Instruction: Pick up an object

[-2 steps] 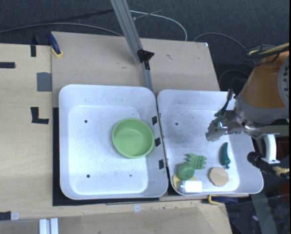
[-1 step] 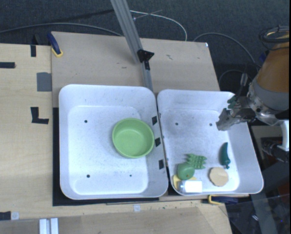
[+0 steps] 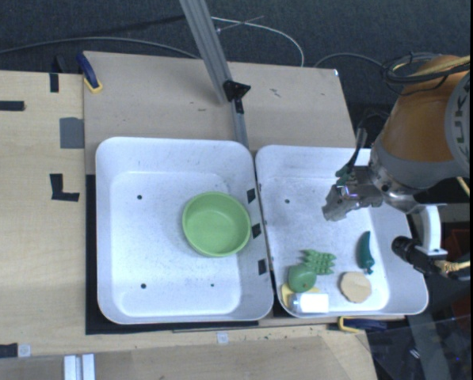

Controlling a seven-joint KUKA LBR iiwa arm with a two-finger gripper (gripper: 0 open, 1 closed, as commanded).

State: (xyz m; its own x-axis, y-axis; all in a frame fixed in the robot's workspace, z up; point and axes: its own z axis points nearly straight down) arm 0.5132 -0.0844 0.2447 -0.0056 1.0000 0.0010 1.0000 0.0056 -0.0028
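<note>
A: Fig. legend, pls. What's on the table (image 3: 181, 101)?

B: Two shallow white bins side by side. Left bin (image 3: 125, 291) holds a green bowl (image 3: 215, 224), upright, roughly centred, a bit toward the right wall. Right bin (image 3: 299, 169) holds the small items, all grouped near its front edge.

A: Which items?

B: L to R: a green toy (image 3: 307, 269) w/ a spiky top, a white block (image 3: 313, 302) just in front of it and touching or nearly so, a tan round piece (image 3: 355, 286) near the front right corner, and a dark teal elongated object (image 3: 365, 252) just above the tan piece, standing roughly front-to-back.

A: Arm and claw?

B: Arm (image 3: 422, 133), grey w/ orange band, reaches in from the right. The claw (image 3: 337, 207) hangs over the middle of the right bin, behind the item group, apart from all of them.

A: Open or closed?

B: Can't tell; the tip is blurred and too dark at this res. Nothing visible in it. Every object appears to lie on the bin floor.

A: Other features?

B: A grey pole (image 3: 208, 42) crosses the table diagonally from the top, ending near the bins' shared rear corner. Thin cables (image 3: 260, 28) lie on the dark floor behind.
</note>
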